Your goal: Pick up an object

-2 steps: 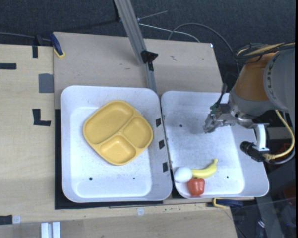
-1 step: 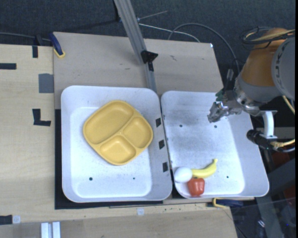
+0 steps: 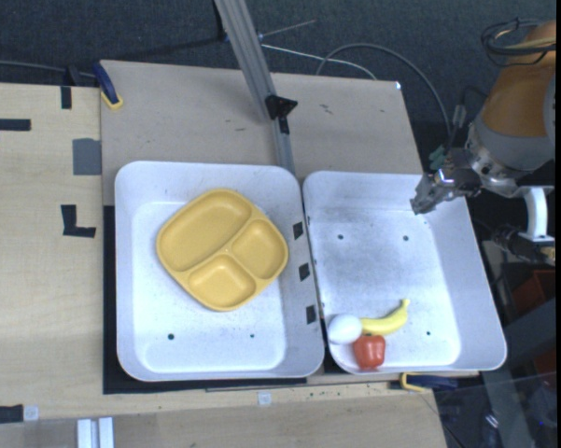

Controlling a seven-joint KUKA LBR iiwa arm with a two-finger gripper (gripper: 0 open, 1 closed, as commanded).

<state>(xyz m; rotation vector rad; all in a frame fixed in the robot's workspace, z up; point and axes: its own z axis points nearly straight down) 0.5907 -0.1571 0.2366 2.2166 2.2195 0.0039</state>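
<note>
Your gripper (image 3: 427, 201) hangs at the far right rim of the right-hand shallow white bin (image 3: 467, 278); whether the claw is apart or together, you cannot tell, as it reads only as a small dark shape.

Candidates for the pick lie well apart from it, bunched in that bin's near left corner: a curved yellow plastic banana (image 3: 389, 319), a small white egg-shaped piece (image 3: 344, 328), and a red pepper-like piece (image 3: 370, 350).

Risk, as judged: the three touch or nearly touch and sit against the bin wall, so a descent could strike the rim or nudge one piece instead of closing round it. The rounded shapes may slip out.

The yellow three-compartment plastic plate (image 3: 222, 248) in the left bin (image 3: 131, 250) looks wide and flat to grasp.

Hard to make out: the red piece's exact form and the arm's upper part, cut off at the frame's right.
</note>
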